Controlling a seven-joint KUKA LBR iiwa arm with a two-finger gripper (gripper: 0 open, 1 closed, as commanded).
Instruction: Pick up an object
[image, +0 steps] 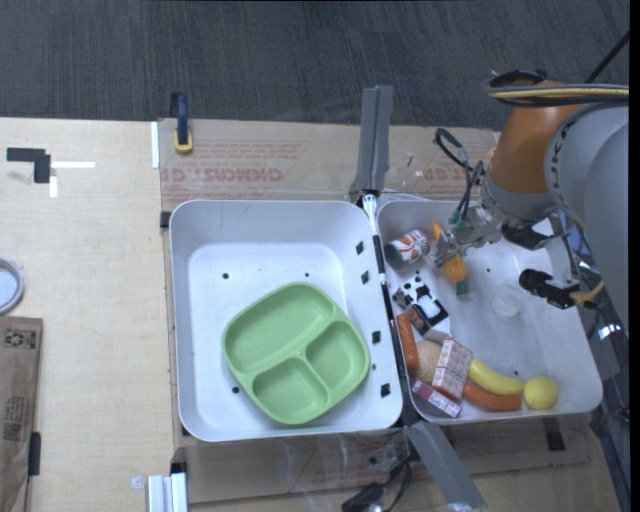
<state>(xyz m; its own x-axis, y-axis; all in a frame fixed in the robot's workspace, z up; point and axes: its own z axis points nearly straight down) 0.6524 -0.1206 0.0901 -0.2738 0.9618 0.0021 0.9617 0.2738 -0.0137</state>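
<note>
We observe the claw (455, 252) lowered into the right bin (560, 330), in its far left part. A small orange object (455, 267) sits at its tips, but we cannot tell whether it is held or how wide the claw stands. Left of the claw lies a red-and-white can (407, 245). Nearer the camera lie a banana (495, 377), a lemon (540, 392) and a carrot (490, 398). Well left, the left bin (200, 300) holds a green divided plate (295, 352).
</note>
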